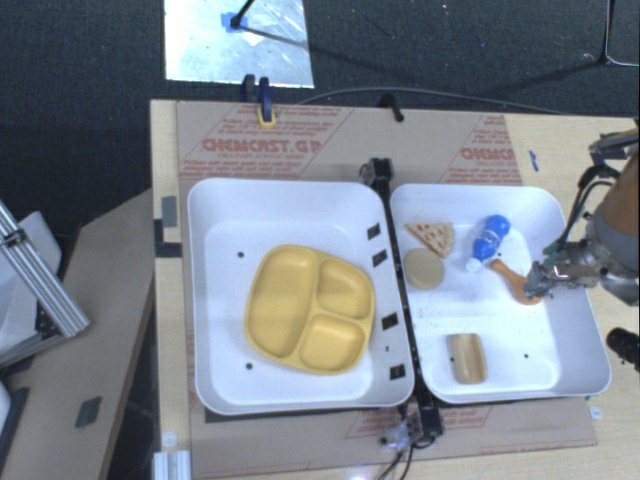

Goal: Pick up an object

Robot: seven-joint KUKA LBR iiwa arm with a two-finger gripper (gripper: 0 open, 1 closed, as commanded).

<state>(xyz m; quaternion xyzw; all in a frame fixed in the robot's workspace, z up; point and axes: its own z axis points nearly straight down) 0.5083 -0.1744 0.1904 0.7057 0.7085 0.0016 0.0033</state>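
Observation:
The right bin holds several small objects. A triangular pizza-slice toy lies at its far left, with a round tan disc just below it. A small blue bottle lies tilted near the middle. A brown wooden spoon lies to the bottle's right, and a tan bread-like block sits near the front. My gripper is low over the bin's right side, at the spoon's right end, and hides part of it. I cannot tell whether it touches the spoon.
The left bin holds a yellow divided plate. A black hinge strip runs between the two bins. Both bins rest on a cardboard sheet on the bench. A metal frame stands at the left edge.

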